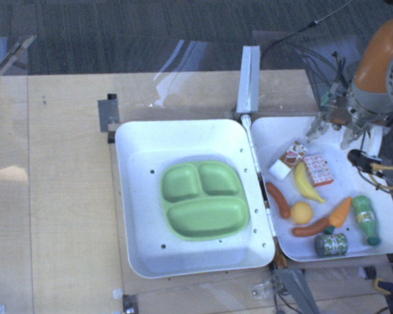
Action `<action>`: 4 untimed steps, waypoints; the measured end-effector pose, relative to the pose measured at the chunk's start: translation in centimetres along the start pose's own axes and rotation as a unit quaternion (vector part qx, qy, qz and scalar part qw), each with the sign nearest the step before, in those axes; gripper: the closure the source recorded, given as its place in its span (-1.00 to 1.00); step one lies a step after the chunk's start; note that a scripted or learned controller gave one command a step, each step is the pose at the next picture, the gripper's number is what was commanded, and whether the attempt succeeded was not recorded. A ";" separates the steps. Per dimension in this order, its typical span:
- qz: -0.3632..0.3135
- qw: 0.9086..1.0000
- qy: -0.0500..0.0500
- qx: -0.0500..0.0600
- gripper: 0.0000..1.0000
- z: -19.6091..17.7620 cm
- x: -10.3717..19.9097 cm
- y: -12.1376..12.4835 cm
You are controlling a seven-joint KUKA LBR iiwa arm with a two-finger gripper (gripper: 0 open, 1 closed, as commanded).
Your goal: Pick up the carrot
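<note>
Two white bins side by side on wooden bench [51,198]. Left bin [135,158]: one green divided tray [204,200], three compartments. Right bin [276,130]: nine items counted. One carrot [340,212], orange with green top, lower right of frame, tilted, tip up-right, green end touching can. One green bottle [365,219] just right of carrot. One green can [332,244] on its side, just below carrot. Two sausages: one [278,199] along left wall of right bin, one [312,229] lying below the orange, near carrot's lower end. One orange [300,212] between the sausages. One banana [305,183] above the orange. One red-and-white printed box [317,170] right of banana, print too small to read. One small red-white packet [294,155] with white block [279,170] beside it; label unreadable. Gripper [340,127] at upper right of frame, over top edge of right bin, well apart from carrot. Fingers spread apart, nothing between them. Orange band of arm [378,57] at right edge. Black-and-yellow cable loop [380,172] hanging over right side of bin, near bottle. Grey metal bar [248,81] above the seam between bins.
</note>
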State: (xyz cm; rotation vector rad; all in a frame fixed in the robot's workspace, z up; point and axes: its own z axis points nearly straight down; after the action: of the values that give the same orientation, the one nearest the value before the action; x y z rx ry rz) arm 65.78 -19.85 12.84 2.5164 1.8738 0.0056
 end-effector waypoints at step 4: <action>0.382 0.924 0.000 0.003 -1.00 -2.7 -4.8 -15.9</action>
State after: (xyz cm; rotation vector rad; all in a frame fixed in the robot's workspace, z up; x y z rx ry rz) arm 49.18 -19.94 15.42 3.0476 0.7726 0.0034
